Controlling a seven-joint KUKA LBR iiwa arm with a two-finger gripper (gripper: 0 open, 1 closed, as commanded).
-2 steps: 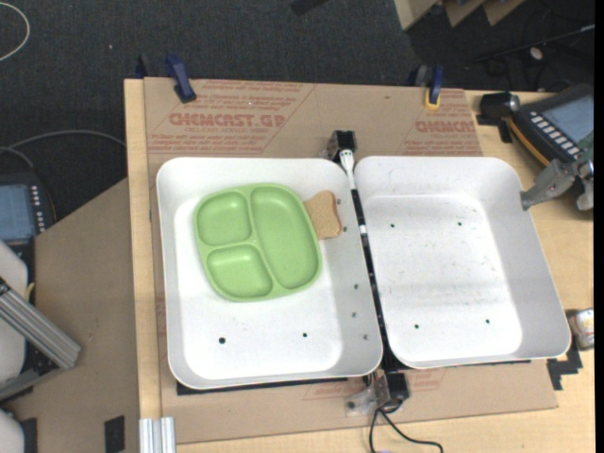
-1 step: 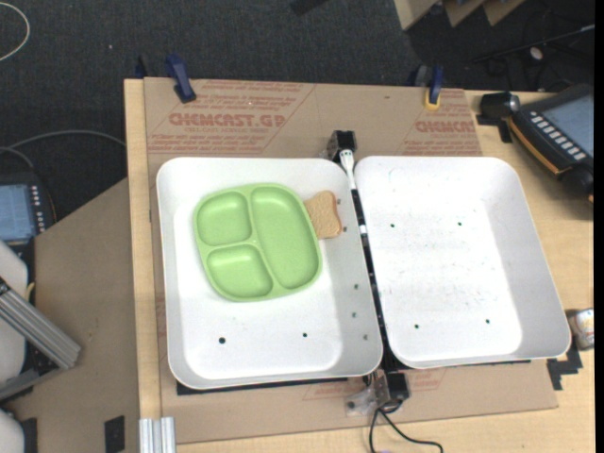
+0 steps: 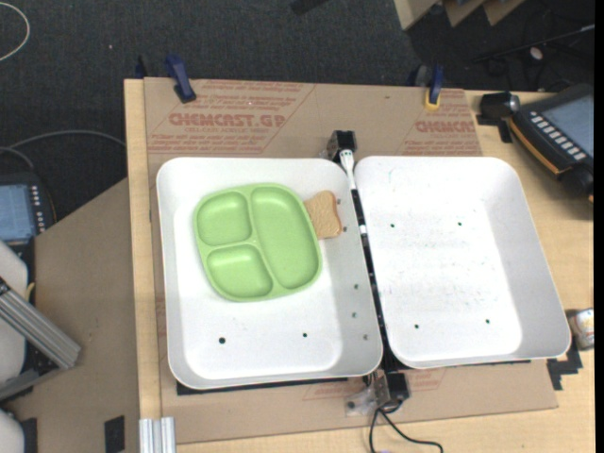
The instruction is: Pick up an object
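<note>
**Pick not yet begun: two candidate objects lie in the left bin**

Both candidate objects sit in the left bin (image 3: 189, 347), in its far half. The green divided plate (image 3: 257, 242) lies flat, nearer the bin's far-left corner than its near edge. The tan slab (image 3: 326, 215), possibly a slice of toy bread, touches or slightly overlaps the plate's right rim, close to the edge the bin shares with the right bin (image 3: 453, 253). The state of the claw cannot be told from this view, and nothing indicates that either object is held.

Step in hand, as judged: the approach has yet to start. The next move calls for a reach across the right bin towards the far-right part of the left bin, followed by a descent over the chosen object.

Materials and shapes: the plate appears to be smooth moulded plastic, rounded, with three shallow compartments and a low rim, which offers a poor pinch. The slab is small, matt and roughly rectangular, and is judged the easier grasp. The bins are shallow, white, with rounded corners; the right one shows dark speckling. They rest on a brown board (image 3: 236, 111) held by clamps along its far edge.
</note>
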